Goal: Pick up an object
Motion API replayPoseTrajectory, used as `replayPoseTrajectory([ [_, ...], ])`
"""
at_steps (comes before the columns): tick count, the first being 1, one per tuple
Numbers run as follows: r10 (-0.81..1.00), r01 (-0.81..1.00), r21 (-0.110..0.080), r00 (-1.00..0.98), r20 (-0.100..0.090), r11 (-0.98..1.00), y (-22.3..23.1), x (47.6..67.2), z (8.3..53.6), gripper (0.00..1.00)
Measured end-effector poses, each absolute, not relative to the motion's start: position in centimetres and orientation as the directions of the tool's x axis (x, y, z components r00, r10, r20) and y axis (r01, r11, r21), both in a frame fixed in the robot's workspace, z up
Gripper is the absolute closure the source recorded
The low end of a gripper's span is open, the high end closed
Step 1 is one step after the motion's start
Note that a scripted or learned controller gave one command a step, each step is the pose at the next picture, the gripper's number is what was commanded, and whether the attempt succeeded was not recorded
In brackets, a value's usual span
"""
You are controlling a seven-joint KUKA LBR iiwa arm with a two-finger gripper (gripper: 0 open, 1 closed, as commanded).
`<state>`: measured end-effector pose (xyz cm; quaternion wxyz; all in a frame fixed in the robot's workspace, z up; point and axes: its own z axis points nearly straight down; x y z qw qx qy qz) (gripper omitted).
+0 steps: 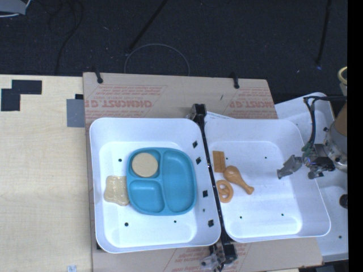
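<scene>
My gripper [302, 170] hangs over the right side of the right bin [266, 231], its two fingers spread apart with nothing between them. To its left, near that bin's left wall, lie a tan drumstick [239, 179], a small pretzel [224, 191] and a brown rectangular piece [218, 158]. The drumstick's end is roughly 60 pixels from the nearest finger [288, 168]. In the left bin [147, 239] sits a blue divided plate [170, 186] with a round tan biscuit [144, 164] in its upper-left compartment. A pale slice of toast [116, 190] lies against the plate's left edge.
A black hinge strip [207, 174] runs between the two bins. Both bins rest on a cardboard sheet [170, 98] on the bench. Cables and the arm's wrist [334, 146] crowd the right bin's right rim. The right bin's floor below and right of the food is bare white.
</scene>
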<state>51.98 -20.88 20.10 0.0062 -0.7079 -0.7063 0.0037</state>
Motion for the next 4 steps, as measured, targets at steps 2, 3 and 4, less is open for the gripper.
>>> replayPoseTrajectory([
  [2, 1.0, 1.0, -0.008, 0.0, 0.003, 0.001, -20.2, 51.9, 14.5, 0.0],
  [3, 1.0, 1.0, -0.007, 0.0, 0.003, 0.0, -20.1, 51.8, 9.1, 0.0],
  [4, 1.0, 1.0, -0.004, 0.004, 0.002, -0.004, -20.2, 51.9, 10.4, 1.0],
])
